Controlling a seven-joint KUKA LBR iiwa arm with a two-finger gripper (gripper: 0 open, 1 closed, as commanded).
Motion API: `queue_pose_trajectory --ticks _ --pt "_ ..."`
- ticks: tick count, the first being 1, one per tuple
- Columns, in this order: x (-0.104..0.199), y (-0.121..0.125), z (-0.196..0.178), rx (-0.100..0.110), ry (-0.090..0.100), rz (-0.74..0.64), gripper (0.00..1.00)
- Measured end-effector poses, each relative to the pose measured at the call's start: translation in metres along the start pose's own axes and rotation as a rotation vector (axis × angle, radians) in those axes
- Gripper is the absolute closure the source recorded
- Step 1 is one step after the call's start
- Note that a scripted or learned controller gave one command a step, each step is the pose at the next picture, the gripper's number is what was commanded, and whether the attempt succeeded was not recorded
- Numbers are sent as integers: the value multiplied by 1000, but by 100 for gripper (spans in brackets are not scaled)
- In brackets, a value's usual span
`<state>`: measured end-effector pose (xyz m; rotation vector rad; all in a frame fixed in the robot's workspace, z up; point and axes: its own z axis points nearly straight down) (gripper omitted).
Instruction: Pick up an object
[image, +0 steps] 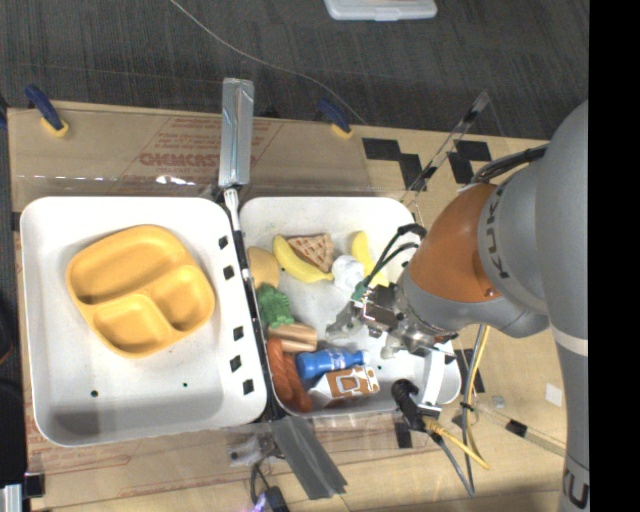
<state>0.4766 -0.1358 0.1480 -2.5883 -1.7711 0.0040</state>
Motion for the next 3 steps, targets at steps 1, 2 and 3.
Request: queue_pose_trajectory --ticks 1,2,3 --pt "-19 8 -15 -2 -1 -61 0" --pt "29 30 6 1 -1 11 0" --pt "37 108 56 -3 0 183 0"
